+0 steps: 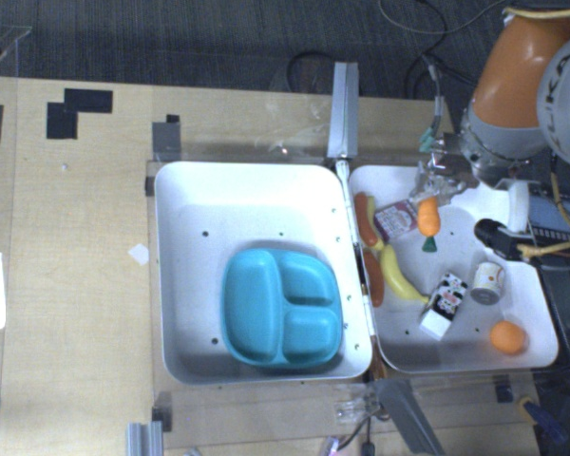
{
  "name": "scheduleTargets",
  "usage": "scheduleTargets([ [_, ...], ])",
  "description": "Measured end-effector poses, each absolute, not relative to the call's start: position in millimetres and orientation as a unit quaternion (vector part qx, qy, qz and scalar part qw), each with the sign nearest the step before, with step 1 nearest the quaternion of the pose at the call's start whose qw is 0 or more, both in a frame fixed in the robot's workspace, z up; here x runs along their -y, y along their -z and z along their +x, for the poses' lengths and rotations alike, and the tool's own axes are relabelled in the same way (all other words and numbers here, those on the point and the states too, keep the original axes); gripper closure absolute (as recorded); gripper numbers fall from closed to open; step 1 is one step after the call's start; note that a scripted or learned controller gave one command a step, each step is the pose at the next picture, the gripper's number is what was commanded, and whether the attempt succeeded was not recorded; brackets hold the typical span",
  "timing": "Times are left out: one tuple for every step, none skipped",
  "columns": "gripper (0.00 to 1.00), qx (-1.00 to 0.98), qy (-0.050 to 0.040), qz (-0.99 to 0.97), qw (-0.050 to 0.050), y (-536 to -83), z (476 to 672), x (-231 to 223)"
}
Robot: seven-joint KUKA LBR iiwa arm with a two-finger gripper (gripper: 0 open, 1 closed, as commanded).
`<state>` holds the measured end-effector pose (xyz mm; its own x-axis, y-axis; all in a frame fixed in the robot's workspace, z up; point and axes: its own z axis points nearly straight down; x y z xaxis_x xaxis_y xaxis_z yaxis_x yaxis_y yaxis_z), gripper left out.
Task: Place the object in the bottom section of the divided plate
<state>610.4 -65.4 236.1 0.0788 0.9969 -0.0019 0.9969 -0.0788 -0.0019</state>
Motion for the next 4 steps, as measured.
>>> scheduleTargets([
  [1.0,0.771,0.0003,-0.637,0.0,-105,589.9,81],
  [1.0,0.856,0.0008,-0.518,-0.001,-183,594.6,18],
  [1.0,0.89,0.0005,-0.456,0.0,-182,620.9,-46],
  [1.0,0.967,0.0008,-0.255,0.0,-155,588.0,-114],
])
